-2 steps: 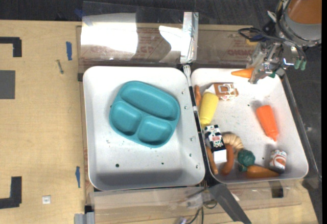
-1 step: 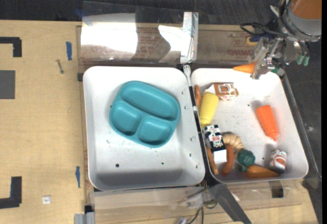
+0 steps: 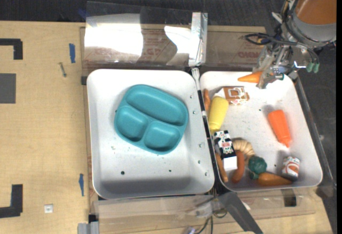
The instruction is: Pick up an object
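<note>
- Hovering over the far right corner of the right bin (image 3: 307,137), the gripper (image 3: 270,73) is hanging beside a small orange cone-shaped piece (image 3: 251,77); whether the jaws are spread, pressed together or pinching that piece, I cannot tell, since the view is too cluttered there.
- Lying apart on bare bin floor, the orange carrot-like toy (image 3: 280,126) is looking like the easiest pick: probably light, hollow plastic, stiff and somewhat slippery, best taken across its thicker upper half.
- The yellow toy (image 3: 217,112) is resting close to the left wall of the right bin, so 1 jaw would be squeezing in beside that wall; its rounded body may be rolling under pressure.
- Near the front edge, several toys are crowding together: a brown curved piece (image 3: 245,147), a green ball (image 3: 257,165) and a small red and white can (image 3: 291,165). A closing grip there is likely nudging neighbours.
- The left bin (image 3: 101,121) is carrying a teal divided tray (image 3: 151,117), which is wide and shallow, probably graspable only by its rim.
</note>
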Robot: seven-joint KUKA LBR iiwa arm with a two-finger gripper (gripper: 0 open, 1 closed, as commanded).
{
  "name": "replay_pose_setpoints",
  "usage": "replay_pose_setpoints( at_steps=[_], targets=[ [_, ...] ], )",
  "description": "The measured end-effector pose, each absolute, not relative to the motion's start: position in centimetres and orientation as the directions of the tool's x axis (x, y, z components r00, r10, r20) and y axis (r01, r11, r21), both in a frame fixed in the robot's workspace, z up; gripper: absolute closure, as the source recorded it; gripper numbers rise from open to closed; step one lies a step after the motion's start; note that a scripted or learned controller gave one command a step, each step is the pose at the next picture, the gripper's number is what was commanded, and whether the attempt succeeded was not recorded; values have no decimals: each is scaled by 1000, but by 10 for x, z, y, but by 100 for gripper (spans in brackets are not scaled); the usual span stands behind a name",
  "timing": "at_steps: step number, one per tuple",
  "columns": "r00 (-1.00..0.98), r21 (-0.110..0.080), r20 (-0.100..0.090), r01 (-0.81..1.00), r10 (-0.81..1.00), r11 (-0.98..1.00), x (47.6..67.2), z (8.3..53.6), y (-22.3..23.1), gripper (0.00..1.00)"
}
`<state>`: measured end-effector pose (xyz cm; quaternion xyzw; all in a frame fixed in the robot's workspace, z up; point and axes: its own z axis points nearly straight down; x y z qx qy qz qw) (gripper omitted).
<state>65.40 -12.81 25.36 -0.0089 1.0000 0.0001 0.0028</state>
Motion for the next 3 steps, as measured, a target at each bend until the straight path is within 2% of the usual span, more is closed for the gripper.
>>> replay_pose_setpoints(
  at_steps=[1,2,3],
  targets=[
    [-1000,-1,-17,-16,-16,1000,656,267,-128,100],
    [-993,-2,-11,-117,-117,993,668,276,-123,100],
    [-986,-1,-8,-165,-165,986,599,284,-105,100]
  ],
)
